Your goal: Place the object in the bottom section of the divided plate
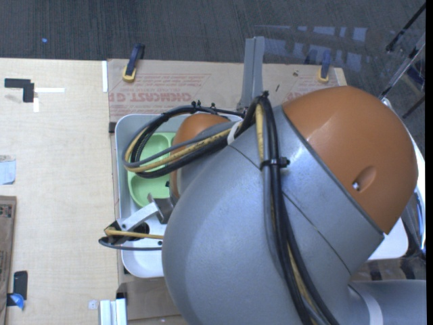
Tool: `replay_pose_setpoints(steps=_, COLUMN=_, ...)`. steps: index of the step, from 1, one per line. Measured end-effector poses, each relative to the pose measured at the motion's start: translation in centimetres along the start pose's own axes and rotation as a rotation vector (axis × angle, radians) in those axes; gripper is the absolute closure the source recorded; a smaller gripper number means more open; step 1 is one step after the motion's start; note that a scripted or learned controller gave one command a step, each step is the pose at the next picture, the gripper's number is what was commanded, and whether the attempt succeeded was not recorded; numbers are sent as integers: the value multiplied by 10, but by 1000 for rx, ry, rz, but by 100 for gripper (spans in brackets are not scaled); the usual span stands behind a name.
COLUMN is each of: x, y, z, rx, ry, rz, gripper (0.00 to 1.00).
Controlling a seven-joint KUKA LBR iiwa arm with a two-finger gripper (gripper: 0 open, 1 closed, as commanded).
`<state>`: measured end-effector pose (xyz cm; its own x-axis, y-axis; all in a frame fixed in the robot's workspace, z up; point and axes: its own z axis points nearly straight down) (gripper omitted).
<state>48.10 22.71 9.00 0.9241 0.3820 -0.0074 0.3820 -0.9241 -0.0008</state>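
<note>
Things by count: one grey arm [270, 249] with one orange dome joint [352, 154], one green divided plate [150, 171], one white bin [120, 181] seen plainly, two clamps and one sheet of cardboard [162, 83]. Both clamps sit at the far edge of the desk [61, 181]: one clamp [133, 61] by the cardboard's left corner, the other clamp [325, 70] further right. A white patch [400, 239] past the dome, toward the desk's right edge, may be a second bin, though I cannot be sure.

The divided plate lies inside the white bin, close to its left wall and toward its far end. Two of its sections are visible, one nearer the desk's near edge than the other, and the arm covers the plate's right side. The tool [161, 207] comes down just beside the nearer section, at the plate's near-right rim; whether it touches the plate I cannot tell. The arm hides most of the tool, so whether it is wide, narrow or holding anything cannot be told. Dark cables [145, 147] loop over the plate's farther section.

On the open desk lie one black L-shaped piece [20, 87] near the far-left corner and one small black-and-blue thing [19, 288] near the near-left corner.
</note>
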Motion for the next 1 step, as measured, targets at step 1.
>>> replay_pose_setpoints(steps=1, x=51, y=106, z=-119, rx=-3, ry=3, rz=31, gripper=100)
